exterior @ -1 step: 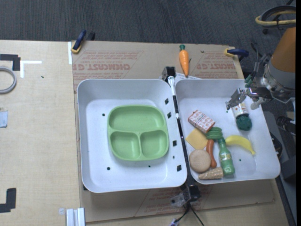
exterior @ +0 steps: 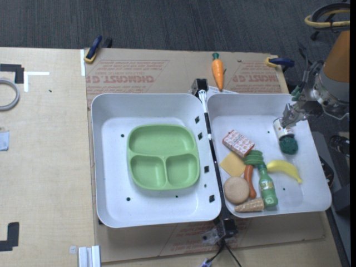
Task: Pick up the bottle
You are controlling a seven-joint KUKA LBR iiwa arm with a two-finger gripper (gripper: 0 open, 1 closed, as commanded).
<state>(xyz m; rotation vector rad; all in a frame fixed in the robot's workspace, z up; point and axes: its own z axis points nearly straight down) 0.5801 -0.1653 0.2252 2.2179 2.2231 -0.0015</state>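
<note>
Bottle (exterior: 267, 186), green, lies at 5 o'clock in right bin (exterior: 317, 202), neck toward 12. Crowded: hot dog (exterior: 248, 180) at its 9, cookie (exterior: 236, 190), cone (exterior: 248, 206) at 7, banana (exterior: 285, 168) at 2. Gripper (exterior: 285, 124) near bin's 2 o'clock, over dark-green item (exterior: 288, 144); finger state: can't tell.

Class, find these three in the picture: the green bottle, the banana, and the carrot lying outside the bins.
green bottle (exterior: 267, 188), camera view, on its body.
banana (exterior: 284, 168), camera view, on its middle.
carrot (exterior: 217, 71), camera view, on its orange body.
</note>
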